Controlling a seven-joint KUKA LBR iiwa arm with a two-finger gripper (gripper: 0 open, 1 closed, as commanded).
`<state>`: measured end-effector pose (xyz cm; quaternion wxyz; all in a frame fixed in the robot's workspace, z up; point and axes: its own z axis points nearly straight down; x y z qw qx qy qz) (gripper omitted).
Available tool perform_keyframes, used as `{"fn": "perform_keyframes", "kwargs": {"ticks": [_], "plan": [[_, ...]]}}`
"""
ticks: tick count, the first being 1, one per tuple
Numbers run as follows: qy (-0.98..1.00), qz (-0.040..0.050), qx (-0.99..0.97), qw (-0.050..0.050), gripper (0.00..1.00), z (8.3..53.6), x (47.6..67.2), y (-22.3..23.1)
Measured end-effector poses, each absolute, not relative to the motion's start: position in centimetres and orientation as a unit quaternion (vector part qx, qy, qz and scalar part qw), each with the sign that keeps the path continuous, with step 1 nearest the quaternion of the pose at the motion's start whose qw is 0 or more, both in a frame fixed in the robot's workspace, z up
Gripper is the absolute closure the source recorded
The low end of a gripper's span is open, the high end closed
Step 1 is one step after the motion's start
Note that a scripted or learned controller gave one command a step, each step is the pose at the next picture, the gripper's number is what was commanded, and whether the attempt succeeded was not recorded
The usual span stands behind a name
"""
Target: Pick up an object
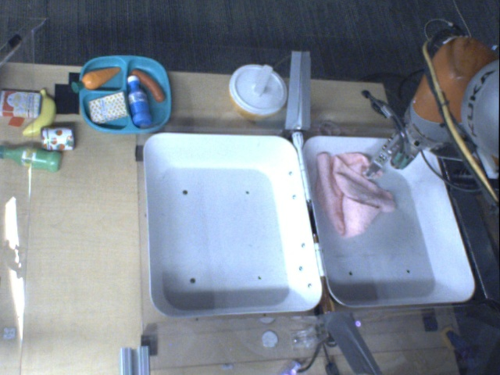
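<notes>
A pink cloth was seen crumpled in the right bin, its long axis running from the near side toward the far wall. At its far right corner the gripper was lowered, fingers pinching a fold of fabric.

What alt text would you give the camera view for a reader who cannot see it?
The gripper sits at the upper right edge of a crumpled pink cloth lying in the right bin. The left bin lies beside it, and a blue tray of toy food rests beyond on the bench.
</notes>
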<state>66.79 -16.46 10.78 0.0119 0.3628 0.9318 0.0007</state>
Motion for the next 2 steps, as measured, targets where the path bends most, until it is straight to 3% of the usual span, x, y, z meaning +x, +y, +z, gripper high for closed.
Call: {"fn": "perform_keyframes", "kwargs": {"ticks": [1, 2], "plan": [[0.932, 0.0002, 0.362, 0.001, 0.0, 10.6, 66.4, -16.2], [0.947, 0.0018, 0.323, 0.008, 0.0, 9.2, 64.3, -11.3]]}}
